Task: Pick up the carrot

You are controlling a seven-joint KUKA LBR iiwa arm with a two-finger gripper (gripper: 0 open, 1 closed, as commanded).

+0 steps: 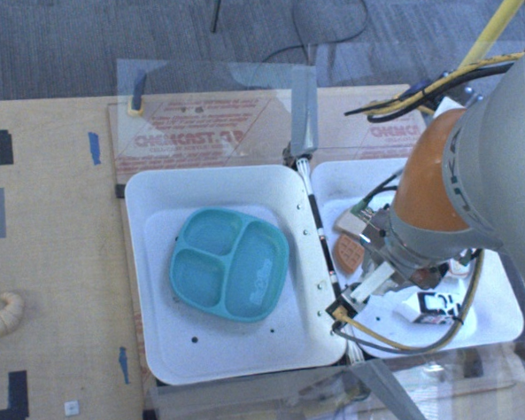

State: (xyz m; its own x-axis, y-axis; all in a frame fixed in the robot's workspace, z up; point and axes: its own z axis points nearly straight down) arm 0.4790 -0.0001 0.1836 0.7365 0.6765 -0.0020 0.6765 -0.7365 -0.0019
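Observation:
An orange-brown piece that looks like the carrot (347,254) lies in the right bin (500,321), near its left wall. Its right side is hidden under the arm. My gripper (369,235) hangs low over the left part of that bin, right beside the carrot and partly over it. The grey wrist and the orange band (427,179) cover most of what lies below.
A teal divided plate (229,263) sits in the middle of the left bin (160,344). A small black and white thing (438,304) lies in the right bin below the wrist. A pale croissant-shaped thing (4,314) rests on the bench at far left.

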